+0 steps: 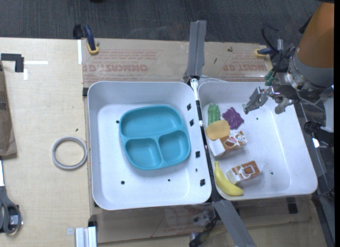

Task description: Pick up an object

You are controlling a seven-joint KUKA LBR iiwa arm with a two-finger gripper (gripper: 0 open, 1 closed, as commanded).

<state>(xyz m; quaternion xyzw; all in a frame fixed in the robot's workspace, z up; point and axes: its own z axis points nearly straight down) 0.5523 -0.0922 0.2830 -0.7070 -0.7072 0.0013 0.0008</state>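
The right bin [297,158] holds several small items. A green piece [213,113], a purple bunch [232,117] and a yellow round piece [218,129] lie close together near its left wall. Below them sit a white and brown carton [230,143], a second carton [245,172] and a banana [226,183]. My gripper [265,105] hangs over the upper right part of this bin, to the right of the purple bunch and apart from it. It is open, with nothing between its fingers [252,104].
The left bin [101,150] carries a blue divided plate [155,136]. On the bench to the left lie a grey tape ring [69,152] and scissors [8,216]. A grey post [196,47] stands behind the seam between the bins.
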